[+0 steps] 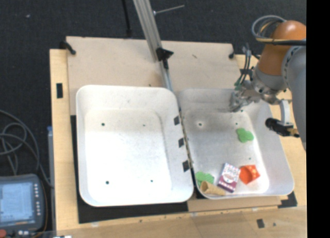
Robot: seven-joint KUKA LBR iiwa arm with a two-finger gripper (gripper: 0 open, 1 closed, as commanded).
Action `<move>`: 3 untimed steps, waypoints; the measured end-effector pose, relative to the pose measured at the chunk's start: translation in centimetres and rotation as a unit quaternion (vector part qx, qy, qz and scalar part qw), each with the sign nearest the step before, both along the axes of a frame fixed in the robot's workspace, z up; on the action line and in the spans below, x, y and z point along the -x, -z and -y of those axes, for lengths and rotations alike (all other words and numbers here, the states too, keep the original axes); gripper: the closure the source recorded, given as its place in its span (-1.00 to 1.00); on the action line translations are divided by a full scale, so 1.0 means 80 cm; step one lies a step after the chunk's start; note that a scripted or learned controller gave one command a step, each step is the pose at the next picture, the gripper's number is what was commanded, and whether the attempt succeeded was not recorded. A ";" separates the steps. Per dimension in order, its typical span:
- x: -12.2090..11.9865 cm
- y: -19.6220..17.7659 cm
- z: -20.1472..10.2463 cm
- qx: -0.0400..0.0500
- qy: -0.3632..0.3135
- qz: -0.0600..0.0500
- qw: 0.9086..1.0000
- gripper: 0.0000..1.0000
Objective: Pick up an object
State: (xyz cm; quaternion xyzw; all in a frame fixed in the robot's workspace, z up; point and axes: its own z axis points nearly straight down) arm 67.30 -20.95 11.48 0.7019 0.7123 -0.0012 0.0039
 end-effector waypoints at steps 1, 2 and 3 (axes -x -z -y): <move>0.001 -0.061 0.011 -0.002 0.007 0.001 1.000 1.00; -0.010 -0.138 0.006 -0.002 0.004 0.003 1.000 1.00; -0.011 -0.150 0.007 -0.003 0.003 0.000 1.000 1.00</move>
